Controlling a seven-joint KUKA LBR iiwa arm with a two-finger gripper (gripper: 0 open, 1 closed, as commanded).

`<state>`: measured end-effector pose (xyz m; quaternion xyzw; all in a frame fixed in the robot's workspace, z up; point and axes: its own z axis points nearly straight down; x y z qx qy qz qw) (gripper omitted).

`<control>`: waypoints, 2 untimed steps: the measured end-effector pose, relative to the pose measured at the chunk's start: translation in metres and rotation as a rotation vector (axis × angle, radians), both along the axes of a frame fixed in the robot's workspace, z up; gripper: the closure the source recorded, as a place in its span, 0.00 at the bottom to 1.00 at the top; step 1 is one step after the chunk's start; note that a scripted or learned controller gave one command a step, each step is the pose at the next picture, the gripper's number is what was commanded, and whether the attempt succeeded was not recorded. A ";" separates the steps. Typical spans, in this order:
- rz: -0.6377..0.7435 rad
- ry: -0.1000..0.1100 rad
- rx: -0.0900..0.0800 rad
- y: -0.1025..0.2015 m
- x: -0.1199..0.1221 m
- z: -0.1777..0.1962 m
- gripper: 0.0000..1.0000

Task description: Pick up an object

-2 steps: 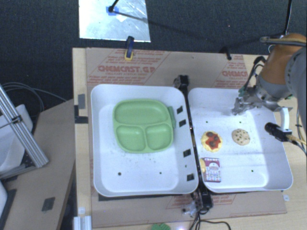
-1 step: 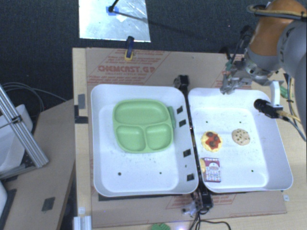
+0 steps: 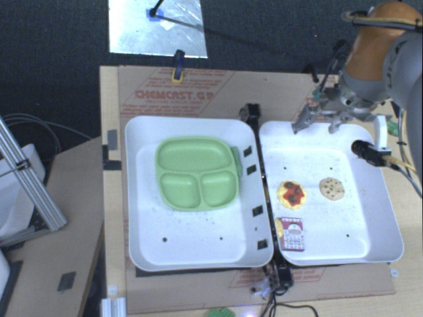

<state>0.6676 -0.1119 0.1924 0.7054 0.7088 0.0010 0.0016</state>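
Your grey arm with its orange band [image 3: 371,41] reaches in from the right, wrist bent downward. Its two-finger metal gripper [image 3: 319,124] hangs with fingers spread apart, holding nothing

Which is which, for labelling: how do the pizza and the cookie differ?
The pizza is red and yellow; the cookie is tan with dark chips. The pizza lies nearer the divider between bins, the cookie further right. Both are small, round, flat, in the right bin.
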 end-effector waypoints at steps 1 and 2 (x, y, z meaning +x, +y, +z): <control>-0.005 0.012 0.002 -0.002 -0.043 -0.101 0.00; -0.005 0.009 0.003 0.019 -0.109 -0.109 0.00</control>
